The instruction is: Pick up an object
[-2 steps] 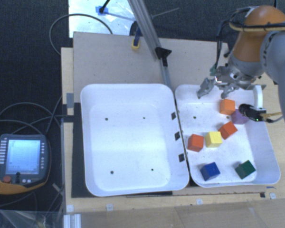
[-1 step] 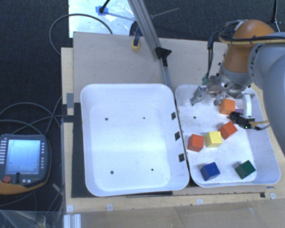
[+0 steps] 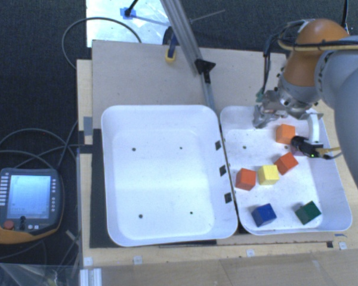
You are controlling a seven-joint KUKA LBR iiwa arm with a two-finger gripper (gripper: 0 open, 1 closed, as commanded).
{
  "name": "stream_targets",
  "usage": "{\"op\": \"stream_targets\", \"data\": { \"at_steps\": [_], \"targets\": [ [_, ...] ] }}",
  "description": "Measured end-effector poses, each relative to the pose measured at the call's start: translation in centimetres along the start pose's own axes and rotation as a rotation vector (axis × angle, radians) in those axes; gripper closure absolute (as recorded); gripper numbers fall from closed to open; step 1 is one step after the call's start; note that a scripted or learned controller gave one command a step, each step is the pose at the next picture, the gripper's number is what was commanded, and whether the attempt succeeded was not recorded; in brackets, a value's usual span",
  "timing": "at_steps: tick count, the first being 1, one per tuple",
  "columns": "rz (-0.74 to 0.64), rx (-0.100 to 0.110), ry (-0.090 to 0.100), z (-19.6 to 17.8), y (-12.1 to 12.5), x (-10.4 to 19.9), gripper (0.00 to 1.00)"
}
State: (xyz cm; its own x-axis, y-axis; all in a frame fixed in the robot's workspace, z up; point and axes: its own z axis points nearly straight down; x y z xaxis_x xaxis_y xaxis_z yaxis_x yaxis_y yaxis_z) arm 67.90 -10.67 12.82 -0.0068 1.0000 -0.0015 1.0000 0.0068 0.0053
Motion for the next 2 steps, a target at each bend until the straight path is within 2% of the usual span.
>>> {"op": "stream_targets", "data": {
  "at_steps": [1, 2],
  "targets": [
    [0.002, -0.002, 0.0, -4.6, 0.6, -0.4, 1.0],
    [0.002, -0.001, 0.0, -7.7, 0.8, -0.4, 1.0]
  ]
}}
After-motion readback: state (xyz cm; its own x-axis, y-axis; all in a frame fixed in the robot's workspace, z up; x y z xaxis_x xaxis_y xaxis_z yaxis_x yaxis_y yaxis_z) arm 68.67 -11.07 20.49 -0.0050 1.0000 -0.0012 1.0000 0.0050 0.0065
